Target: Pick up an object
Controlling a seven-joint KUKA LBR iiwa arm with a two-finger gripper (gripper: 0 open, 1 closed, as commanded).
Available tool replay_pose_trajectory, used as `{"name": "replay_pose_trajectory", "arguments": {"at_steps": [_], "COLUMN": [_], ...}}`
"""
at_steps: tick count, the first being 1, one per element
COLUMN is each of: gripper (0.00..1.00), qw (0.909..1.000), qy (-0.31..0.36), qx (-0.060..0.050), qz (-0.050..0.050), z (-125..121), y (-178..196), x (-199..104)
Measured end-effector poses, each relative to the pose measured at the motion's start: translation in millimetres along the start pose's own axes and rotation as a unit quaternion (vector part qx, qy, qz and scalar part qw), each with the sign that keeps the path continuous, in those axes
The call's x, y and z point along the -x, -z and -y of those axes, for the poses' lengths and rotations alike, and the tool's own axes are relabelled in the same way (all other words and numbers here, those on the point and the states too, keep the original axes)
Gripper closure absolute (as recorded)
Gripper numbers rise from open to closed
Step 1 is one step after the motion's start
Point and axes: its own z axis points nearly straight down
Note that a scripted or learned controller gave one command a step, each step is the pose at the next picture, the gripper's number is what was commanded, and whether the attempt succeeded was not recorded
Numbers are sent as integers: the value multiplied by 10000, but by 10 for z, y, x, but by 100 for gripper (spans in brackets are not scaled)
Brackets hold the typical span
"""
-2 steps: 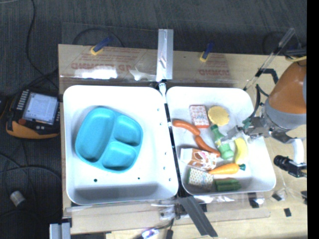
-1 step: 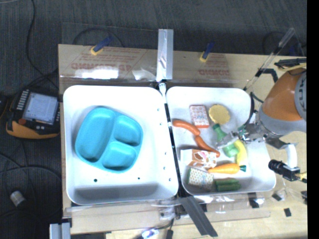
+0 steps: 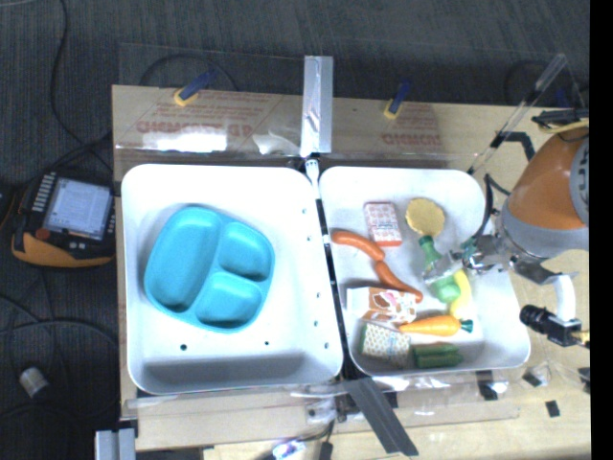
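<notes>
End effector (image 3: 466, 257) hovers low at the right bin's (image 3: 498, 348) edge, green bottle (image 3: 428, 249) just beside it, grip unreadable.

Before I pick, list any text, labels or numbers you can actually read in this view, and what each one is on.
Nothing here is legible.
Red print on the clear sheet behind the bins: mirrored and blurred, unreadable.
Red print on the right of that sheet: same, unreadable.
Pink carton in the right bin: print too small.
Patterned cartons beside the carrot: too small.
Handheld screen at the left: washed out.
</notes>
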Motion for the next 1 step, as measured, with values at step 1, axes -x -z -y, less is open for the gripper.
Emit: {"name": "replay_pose_trajectory", "arguments": {"at_steps": [1], "gripper": [100], "qw": [9997], "qy": [257], "qx": [-14], "qz": [30], "z": [142], "y": [1254], "x": [-188]}}
